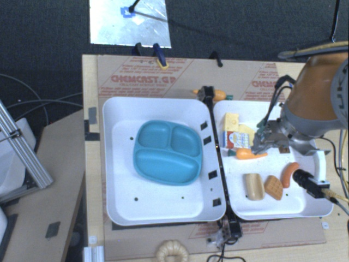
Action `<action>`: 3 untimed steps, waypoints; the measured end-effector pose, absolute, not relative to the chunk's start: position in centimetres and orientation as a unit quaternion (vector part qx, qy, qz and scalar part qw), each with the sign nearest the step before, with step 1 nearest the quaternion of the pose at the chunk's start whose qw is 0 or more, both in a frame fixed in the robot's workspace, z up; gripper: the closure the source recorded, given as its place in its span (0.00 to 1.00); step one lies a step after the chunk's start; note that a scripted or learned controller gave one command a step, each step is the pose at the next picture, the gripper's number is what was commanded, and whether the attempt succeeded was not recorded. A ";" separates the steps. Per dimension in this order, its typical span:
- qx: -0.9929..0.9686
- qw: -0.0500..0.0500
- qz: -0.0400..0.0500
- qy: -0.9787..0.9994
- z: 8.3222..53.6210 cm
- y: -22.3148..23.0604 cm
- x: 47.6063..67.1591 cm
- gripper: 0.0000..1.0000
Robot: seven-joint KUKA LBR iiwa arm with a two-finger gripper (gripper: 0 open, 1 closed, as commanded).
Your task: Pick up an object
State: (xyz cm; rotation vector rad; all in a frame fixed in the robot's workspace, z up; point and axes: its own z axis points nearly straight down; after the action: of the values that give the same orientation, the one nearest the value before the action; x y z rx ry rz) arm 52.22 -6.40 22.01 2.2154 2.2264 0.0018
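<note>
The right bin (313,203) is crowded: the claw (260,144) hangs low over the carrot (250,154) by the middle wall, with little room. I cannot tell what the claw is doing. The carrot lies flat, long way left to right. Left bin (117,146) has a blue plate (168,151) (bare white floor around it)

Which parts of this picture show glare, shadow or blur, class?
Camera view: glare whitens the shiny sheet at the top; the blue divided plate in the left bin is evenly lit and sharp; the arm casts a soft shadow near the pincer over the right bin; the orange carrot toy is slightly soft.
</note>
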 end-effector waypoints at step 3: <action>0.707 0.000 0.000 0.707 22.3 -7.7 50.8 1.00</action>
State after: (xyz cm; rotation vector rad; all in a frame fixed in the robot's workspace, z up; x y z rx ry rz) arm 50.75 -7.70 22.26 2.2202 2.2213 0.0004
